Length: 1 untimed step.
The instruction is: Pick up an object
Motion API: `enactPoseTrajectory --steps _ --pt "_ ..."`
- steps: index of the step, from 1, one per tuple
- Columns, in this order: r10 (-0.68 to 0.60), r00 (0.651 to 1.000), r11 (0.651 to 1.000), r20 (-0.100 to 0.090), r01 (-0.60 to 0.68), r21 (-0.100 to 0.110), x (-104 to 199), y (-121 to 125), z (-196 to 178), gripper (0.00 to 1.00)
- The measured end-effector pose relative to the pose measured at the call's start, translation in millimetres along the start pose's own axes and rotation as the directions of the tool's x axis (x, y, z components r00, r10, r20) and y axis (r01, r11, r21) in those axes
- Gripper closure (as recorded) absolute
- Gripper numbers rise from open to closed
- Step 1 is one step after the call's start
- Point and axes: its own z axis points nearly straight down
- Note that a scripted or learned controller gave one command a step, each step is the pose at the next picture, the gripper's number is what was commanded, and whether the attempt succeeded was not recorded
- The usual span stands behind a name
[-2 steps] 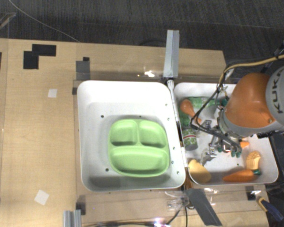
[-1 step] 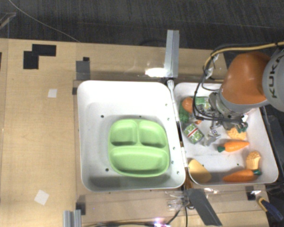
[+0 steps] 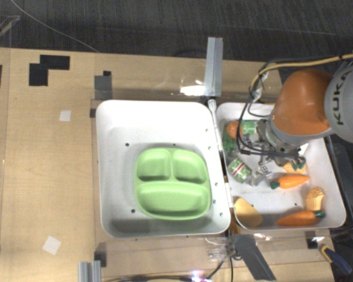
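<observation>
Green tray [image 3: 173, 184] in L bin [image 3: 115, 157].

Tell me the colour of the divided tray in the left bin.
Light green tray, seen clearly in the camera view.

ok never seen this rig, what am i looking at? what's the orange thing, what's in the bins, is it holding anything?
One fixed camera looks down at a slant on a bench with two shallow white bins. The orange band belongs to a grey KUKA robot arm reaching in from the right; its gripper hangs over the right bin, mostly hidden by the wrist, so I can't tell if it holds anything. The left bin holds a green divided tray. The right bin holds toy food: two carrots, a tan piece, a yellowish piece, and green packets.
</observation>
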Motion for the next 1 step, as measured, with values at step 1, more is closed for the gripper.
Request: enactPoseTrajectory --steps 1 --pt "0.005 1.0 1.0 -0.027 -0.005 -0.01 -62.3 -44.3 4.0 0.0"
